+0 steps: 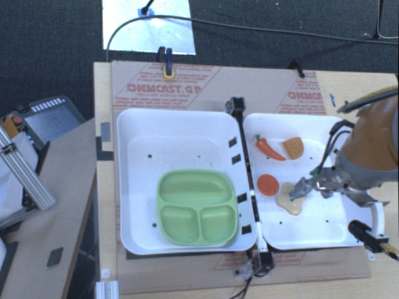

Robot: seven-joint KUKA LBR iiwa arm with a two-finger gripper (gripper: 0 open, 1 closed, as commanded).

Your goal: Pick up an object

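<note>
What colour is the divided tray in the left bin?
Light green tray, in the camera view.

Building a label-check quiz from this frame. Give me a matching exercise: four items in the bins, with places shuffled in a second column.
Items:
1. green divided plate
2. carrot
3. red disc
4. orange-brown chunk

Places:
A. right bin, back, just right of the carrot
B. left bin, front
C. right bin, left of the pale piece under the hand
D. right bin, back, nearest the divider

Pairs: 1-B, 2-D, 3-C, 4-A
</note>
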